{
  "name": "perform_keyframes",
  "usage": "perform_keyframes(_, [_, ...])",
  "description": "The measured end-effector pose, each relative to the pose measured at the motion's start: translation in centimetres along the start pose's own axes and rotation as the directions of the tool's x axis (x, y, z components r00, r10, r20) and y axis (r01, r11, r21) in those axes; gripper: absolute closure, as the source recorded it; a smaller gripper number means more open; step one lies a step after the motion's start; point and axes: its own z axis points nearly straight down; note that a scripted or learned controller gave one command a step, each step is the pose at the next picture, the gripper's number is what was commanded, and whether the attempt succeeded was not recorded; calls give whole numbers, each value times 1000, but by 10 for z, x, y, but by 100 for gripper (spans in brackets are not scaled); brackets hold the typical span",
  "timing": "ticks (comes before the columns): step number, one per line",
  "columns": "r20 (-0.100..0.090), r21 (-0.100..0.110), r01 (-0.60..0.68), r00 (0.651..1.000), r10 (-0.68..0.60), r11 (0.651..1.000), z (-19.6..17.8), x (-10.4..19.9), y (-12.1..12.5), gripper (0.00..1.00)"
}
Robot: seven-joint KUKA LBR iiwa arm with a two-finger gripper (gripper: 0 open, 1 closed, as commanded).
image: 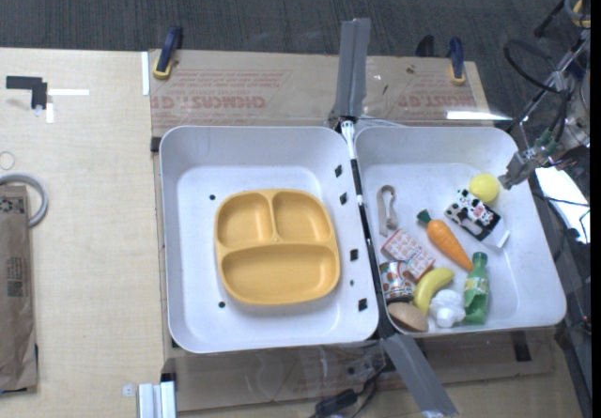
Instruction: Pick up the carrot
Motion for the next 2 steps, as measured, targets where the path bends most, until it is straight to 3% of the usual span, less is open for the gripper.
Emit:
perform_keyframes(1, [0, 0, 0, 1000, 0, 1000, 0, 0, 0, 0])
perform_keyframes(2, [1, 2, -487, 873, 487, 873, -20, -5, 13, 0])
